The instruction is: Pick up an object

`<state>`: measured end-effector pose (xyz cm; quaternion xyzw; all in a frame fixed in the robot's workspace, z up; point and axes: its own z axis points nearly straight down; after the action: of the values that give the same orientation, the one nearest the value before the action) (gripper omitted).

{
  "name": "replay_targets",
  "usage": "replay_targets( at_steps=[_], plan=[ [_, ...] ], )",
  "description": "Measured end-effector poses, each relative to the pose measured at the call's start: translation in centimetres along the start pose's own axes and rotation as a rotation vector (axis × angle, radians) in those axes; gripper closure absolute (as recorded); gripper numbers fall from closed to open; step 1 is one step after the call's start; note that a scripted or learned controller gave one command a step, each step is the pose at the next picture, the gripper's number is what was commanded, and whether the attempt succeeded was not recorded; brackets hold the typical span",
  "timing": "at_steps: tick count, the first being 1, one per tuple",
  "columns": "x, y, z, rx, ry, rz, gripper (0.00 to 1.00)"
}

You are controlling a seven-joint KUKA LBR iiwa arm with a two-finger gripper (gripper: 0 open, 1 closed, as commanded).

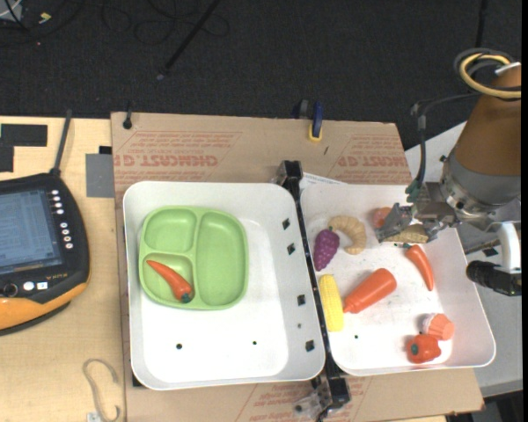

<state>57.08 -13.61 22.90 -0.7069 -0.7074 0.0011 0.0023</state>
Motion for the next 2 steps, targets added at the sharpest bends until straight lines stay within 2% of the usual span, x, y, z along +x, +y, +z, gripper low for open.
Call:
replay_targets(
  at_steps=[1,2],
  plan=[
    [3.7,-3.0,0.2,0.001,0.0,0.0,1.0],
    [8.0,-4.7,-0.6,0.001,0.001,-0.001,1.0]
  ],
)
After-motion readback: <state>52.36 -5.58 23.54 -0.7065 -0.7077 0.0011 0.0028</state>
